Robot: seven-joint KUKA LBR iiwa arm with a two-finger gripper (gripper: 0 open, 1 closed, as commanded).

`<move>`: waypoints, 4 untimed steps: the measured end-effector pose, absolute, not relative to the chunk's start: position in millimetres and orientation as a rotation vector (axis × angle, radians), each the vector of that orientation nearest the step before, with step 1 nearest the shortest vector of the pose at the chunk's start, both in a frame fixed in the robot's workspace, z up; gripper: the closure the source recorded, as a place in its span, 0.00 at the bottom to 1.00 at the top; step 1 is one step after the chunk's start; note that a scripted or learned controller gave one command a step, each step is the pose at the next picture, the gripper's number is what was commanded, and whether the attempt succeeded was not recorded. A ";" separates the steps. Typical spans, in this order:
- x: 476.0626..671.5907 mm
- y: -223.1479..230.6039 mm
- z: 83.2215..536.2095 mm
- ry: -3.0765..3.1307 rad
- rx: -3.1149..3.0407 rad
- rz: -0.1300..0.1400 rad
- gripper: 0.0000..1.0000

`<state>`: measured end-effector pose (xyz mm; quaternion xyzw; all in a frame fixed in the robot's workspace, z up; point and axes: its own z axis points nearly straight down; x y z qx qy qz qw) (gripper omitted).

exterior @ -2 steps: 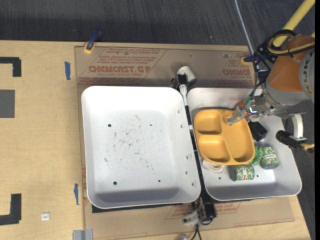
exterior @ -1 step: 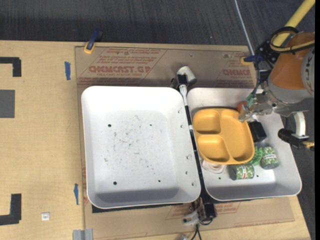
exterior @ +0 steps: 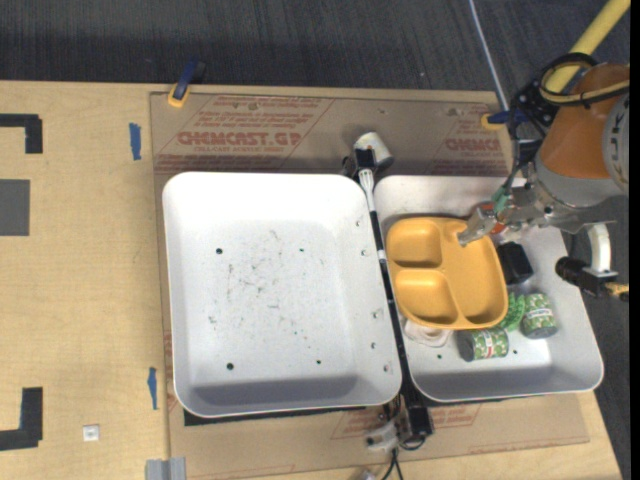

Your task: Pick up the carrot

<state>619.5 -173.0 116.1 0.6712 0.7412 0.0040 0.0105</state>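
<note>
Bench [exterior: 80, 268]: gripper [exterior: 487, 220], finger state indeterminate, over yellow tray [exterior: 445, 273]; carrot unidentified, so wrong-object grasp is likely.

Carrot [exterior: 473, 232]: small, orange, slanted, at yellow tray [exterior: 497, 280] upper-right rim.

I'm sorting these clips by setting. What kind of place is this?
Probably a robotics lab bench for pick-and-place trials: two white bins clamped on cardboard, a grey-and-orange arm, and a yellow divided tray among small test objects.

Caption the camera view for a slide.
Gripper over yellow divided tray in right bin; left bin alongside.
</note>
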 end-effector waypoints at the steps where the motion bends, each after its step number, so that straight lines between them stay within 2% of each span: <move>1: 613.4 -154.9 103.7 2.454 1.944 0.006 0.00; 2: 639.7 -155.2 91.8 2.626 1.785 -0.047 0.00; 3: 643.5 -154.7 89.2 2.878 1.350 -0.048 0.00; 4: 643.7 -154.3 89.0 2.912 1.276 -0.044 0.00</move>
